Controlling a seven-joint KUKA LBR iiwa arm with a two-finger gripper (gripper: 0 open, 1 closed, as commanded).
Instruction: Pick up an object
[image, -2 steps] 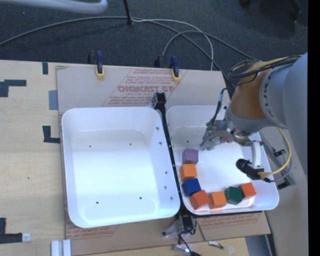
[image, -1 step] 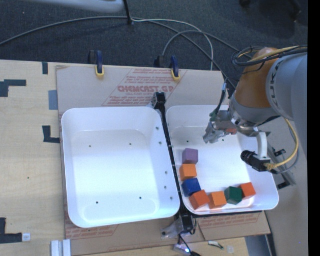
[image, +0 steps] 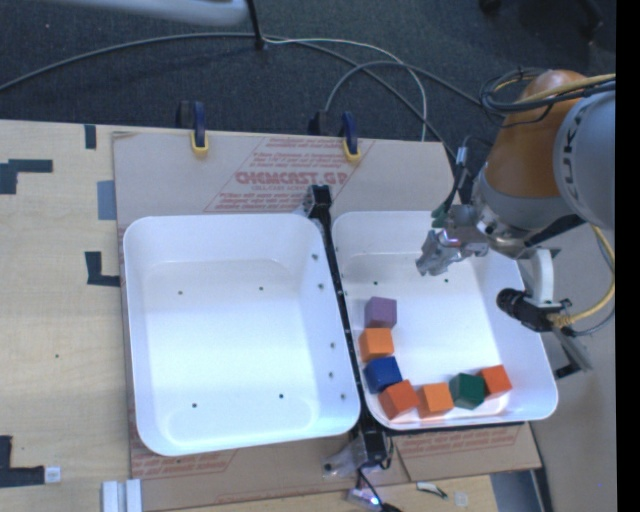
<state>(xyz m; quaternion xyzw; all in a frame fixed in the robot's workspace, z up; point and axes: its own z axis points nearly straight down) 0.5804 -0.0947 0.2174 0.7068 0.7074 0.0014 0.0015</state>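
Several small blocks lie in the right bin (image: 520, 335). A purple block (image: 380, 311), an orange block (image: 376, 343) and a blue block (image: 381, 373) line its left wall. Along the near wall sit an orange-red block (image: 398, 398), an orange block (image: 435, 399), a dark green block (image: 467, 389) and an orange-red block (image: 496, 380). My gripper (image: 436, 260) hangs over the far part of the right bin, up and to the right of the purple block, with nothing visible between its fingers.
The left bin (image: 135, 300) stands beside the right one, with a black divider (image: 335, 290) between them. Two clamps (image: 199, 130) (image: 350, 140) hold the cardboard sheet at the back. A black fitting (image: 525, 305) juts from the arm over the right bin's right wall.
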